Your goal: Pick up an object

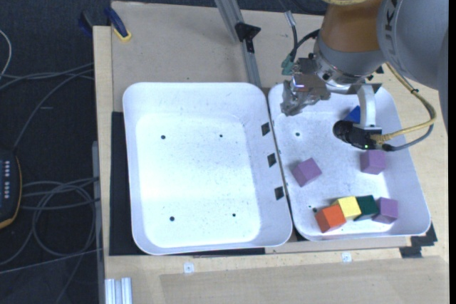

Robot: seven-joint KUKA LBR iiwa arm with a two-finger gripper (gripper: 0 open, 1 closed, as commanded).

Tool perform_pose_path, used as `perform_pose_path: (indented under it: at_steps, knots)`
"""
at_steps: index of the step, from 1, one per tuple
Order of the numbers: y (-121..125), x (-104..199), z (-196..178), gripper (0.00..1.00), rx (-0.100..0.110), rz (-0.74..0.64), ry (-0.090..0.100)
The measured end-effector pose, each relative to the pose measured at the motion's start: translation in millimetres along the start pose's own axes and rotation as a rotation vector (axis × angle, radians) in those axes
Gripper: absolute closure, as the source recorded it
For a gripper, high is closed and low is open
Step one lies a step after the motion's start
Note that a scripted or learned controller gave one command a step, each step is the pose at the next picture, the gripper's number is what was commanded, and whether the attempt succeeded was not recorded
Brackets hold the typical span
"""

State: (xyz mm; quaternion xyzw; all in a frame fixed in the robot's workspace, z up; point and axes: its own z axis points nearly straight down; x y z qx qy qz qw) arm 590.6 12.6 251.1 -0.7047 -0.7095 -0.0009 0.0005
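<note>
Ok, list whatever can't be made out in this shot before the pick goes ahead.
- Hand: small and dark against the wrist in the camera view, so its finger state can't be told.
- Small blue block: mostly hidden behind the white bracket and black sensor.
- Dark green cube: partly covered by the yellow cube beside it.
- Right white plastic bin: its far right part is covered by the grey arm.
</note>
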Motion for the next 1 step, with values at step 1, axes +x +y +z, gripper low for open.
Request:
perform_pose_path:
  at_steps: [1]
  knots:
    - [17.5,61.7,0.3,1.0,-0.002,-0.001,0.001]
